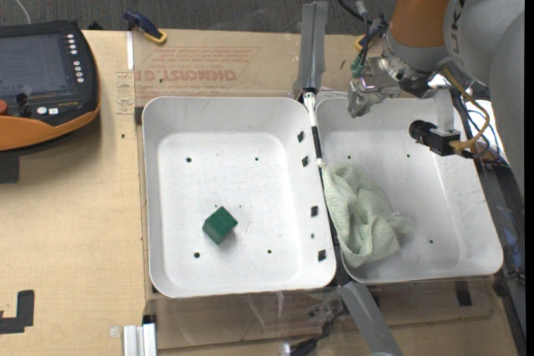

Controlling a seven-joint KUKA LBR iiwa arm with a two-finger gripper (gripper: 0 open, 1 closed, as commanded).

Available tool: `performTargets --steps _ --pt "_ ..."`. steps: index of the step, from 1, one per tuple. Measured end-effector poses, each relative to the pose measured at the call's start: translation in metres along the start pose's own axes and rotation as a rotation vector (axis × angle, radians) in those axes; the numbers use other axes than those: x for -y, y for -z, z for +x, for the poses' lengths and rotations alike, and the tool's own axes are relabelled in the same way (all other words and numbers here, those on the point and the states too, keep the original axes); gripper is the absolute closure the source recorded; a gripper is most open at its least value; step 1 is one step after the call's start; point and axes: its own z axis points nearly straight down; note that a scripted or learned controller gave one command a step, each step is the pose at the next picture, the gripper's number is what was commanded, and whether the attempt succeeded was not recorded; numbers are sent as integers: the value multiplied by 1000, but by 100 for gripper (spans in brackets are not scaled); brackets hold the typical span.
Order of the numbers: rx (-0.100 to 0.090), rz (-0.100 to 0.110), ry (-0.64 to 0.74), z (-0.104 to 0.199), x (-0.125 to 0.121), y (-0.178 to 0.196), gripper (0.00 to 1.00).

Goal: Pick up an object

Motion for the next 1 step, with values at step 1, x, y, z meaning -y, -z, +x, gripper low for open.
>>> performTargets --steps 1 --pt "0 2 37 38 8 -1 100"
